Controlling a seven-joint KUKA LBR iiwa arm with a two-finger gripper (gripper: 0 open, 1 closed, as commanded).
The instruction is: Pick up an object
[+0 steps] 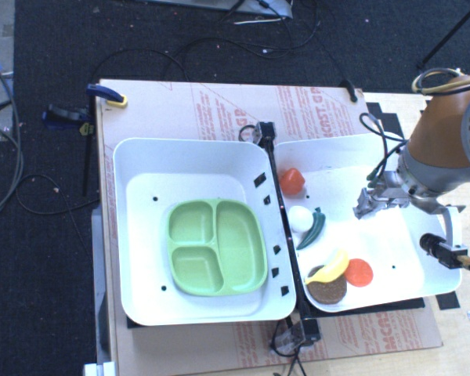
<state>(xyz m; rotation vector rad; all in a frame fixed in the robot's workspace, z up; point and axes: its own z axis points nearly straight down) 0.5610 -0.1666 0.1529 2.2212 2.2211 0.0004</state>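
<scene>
Where the two white bins meet, a black divider strip is seen, and everything else is placed against it. To its left, a green sectioned tray is set flat in the left bin. To its right, in the right bin, an orange-red ball is found just beside the strip, with a white ball below it and a dark green pepper-like piece touching that ball. Lower down, a yellow banana is laid over a brown disc, with an orange ball alongside. The claw is held well right of the strip, above bare bin floor; its state cannot be told. The bins are carried on a cardboard-topped counter.
</scene>
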